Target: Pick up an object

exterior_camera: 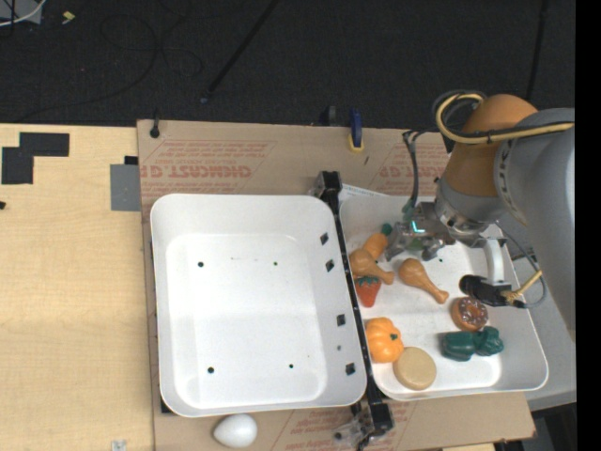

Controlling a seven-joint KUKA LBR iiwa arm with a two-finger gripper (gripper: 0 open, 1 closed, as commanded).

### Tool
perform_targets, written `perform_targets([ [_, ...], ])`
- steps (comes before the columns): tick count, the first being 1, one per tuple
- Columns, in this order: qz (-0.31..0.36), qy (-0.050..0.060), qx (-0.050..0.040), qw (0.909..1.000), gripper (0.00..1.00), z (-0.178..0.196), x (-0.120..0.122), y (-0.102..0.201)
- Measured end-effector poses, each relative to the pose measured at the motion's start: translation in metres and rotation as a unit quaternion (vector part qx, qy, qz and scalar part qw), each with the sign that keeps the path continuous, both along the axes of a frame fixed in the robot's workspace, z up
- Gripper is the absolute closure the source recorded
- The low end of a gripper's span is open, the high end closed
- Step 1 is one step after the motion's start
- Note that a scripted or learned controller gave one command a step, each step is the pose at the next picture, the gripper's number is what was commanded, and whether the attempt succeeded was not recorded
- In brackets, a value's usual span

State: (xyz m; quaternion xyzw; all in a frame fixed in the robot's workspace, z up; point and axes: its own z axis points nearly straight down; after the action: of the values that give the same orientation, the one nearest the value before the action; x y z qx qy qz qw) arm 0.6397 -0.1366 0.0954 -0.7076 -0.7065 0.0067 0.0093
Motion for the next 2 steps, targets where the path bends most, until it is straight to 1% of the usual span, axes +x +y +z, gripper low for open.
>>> perform_targets([
  [1, -0.001, -0.002, -0.0115, 0.9999, 0.00, -0.0069, -0.0006, 0.0351],
  [2, -0.002, 0.001, -0.0052, 1.0000, 1.00, 0.0026, -0.0009, 0.0379],
])
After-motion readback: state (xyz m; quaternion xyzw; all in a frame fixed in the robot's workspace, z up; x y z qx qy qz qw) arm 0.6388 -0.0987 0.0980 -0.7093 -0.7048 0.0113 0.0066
